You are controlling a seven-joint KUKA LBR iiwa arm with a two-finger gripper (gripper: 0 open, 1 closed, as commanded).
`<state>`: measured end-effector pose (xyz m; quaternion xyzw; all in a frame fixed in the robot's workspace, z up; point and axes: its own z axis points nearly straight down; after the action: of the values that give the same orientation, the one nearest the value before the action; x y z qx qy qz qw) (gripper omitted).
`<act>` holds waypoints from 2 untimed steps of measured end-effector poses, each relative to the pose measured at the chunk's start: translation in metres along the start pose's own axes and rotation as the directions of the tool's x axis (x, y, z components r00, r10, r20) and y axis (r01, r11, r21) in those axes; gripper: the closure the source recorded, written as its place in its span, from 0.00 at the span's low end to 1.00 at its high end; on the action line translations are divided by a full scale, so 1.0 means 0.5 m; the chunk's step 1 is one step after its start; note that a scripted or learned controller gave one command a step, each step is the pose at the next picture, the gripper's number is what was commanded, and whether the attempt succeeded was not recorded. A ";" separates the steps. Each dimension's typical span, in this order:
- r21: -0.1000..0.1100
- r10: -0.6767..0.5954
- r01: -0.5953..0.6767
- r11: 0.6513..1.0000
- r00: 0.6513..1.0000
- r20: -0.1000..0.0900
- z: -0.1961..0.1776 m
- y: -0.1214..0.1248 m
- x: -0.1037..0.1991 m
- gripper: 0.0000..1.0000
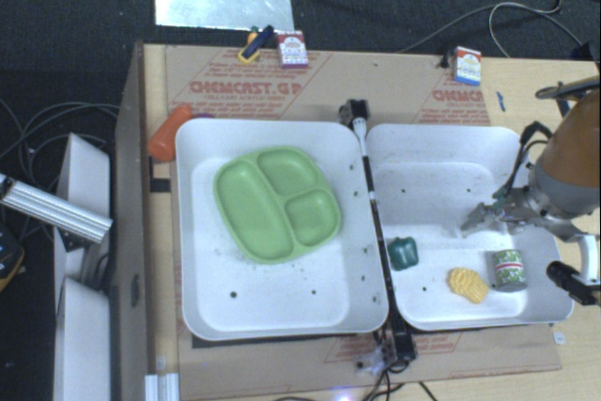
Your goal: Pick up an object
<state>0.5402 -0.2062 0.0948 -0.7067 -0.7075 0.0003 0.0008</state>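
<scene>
Objects lie in the right bin [441, 155]: a small can [508, 269] near the right wall, a yellow piece [468, 284] beside it, and a green pepper [403, 253] by the divider. The gripper [474, 223] hangs over this bin, above the can; its fingers look spread with nothing between. The left bin [202, 296] holds a green divided plate [277, 203].

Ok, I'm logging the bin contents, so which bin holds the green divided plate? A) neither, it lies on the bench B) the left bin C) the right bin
B: the green divided plate lies flat inside the left bin, apart from the small items in the right bin.
</scene>
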 end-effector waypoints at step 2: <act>-0.004 -0.001 0.001 1.000 1.000 0.002 -0.056 0.047 -0.001 0.00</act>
<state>0.5640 -0.2065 0.1228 -0.7063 -0.7079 -0.0007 -0.0013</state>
